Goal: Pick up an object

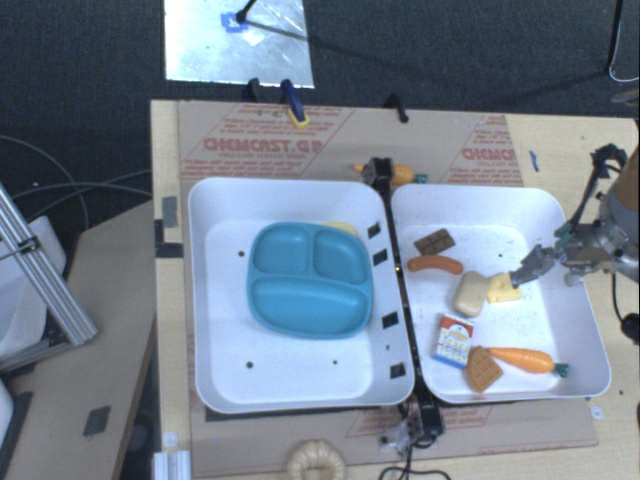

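Yellow cheese wedge (503, 289) lies in the right bin (575, 313) just beside the fingers (527, 267); we cannot tell whether they are parted. Around it we see a sausage (435, 264), carrot (522, 359), cracker (482, 369) and perhaps a small carton (453, 340). The left bin (215, 368) holds a blue divided plate (308, 278).

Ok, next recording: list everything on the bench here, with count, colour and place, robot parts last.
Bins: two, white, side by side.
Divided plate: one, blue, left bin.
Chocolate bar: one, brown, right bin, far side.
Sausage: one, orange-red, below the chocolate.
Bread roll: one, beige, right bin middle.
Cheese piece: one, pale yellow, beside the roll.
Carton: one, white with red and blue, near side.
Waffle: one, brown, near edge.
Carrot: one, orange, near edge.
Gripper: one, grey, above the cheese.
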Available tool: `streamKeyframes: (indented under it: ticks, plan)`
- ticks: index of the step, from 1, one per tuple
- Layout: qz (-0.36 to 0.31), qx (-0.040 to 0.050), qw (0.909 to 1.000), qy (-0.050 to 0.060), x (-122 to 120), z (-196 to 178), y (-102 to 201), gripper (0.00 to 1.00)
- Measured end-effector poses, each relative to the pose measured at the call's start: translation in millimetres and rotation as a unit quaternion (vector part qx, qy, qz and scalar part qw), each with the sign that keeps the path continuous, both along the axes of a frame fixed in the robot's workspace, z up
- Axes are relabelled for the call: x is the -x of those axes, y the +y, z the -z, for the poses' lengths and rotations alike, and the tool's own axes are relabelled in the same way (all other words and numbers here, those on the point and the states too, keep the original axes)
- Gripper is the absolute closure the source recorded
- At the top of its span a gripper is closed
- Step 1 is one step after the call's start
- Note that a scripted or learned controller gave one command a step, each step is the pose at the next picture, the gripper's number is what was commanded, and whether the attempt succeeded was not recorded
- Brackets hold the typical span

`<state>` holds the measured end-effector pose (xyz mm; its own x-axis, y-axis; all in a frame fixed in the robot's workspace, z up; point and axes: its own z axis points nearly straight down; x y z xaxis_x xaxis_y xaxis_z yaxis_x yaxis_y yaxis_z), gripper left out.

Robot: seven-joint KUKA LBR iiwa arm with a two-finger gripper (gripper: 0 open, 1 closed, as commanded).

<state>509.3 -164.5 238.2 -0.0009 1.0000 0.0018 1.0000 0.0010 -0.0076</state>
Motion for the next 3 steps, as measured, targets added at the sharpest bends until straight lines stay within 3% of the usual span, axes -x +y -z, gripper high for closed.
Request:
streamKeyframes:
  ticks: [1, 3]
  plan:
    - [-0.001, 0.0010, 1.0000, -0.005, -2.1, -4.3, 0.1, 0.00]
    - [0.000, 0.0004, 1.0000, -0.002, 2.3, 95.4, -3.6, 0.00]
